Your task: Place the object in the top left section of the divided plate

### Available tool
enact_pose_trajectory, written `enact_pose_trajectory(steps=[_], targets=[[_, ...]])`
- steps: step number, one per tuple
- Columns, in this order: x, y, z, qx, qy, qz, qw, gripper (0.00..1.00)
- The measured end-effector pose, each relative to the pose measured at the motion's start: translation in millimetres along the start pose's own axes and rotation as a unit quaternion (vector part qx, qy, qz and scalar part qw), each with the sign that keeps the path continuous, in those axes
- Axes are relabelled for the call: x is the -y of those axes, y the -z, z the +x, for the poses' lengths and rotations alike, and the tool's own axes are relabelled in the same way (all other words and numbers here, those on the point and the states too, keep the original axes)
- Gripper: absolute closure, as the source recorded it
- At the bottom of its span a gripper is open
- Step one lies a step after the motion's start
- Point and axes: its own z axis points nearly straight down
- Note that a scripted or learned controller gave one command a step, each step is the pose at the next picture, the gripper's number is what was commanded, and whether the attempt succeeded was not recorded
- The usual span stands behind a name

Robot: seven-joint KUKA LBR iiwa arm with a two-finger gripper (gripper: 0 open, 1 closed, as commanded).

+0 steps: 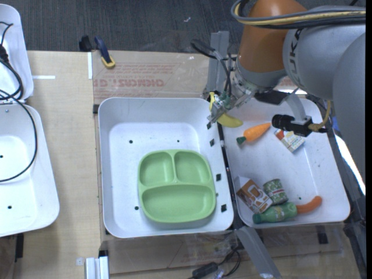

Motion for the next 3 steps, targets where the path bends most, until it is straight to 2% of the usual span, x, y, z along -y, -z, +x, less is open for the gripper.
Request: enact_pose_trajectory(steps=[1, 2, 3], targets=[[18.9, 9.3, 89.9, -0.001, 0.047, 0.001, 0.9989, 1.0], [5.4, 57.7, 146.0, 0.0, 0.065, 0.001, 0.9979, 1.0], [-43.3, 110.5, 144.2, 0.0, 0.058, 0.001, 0.9983, 1.0]])
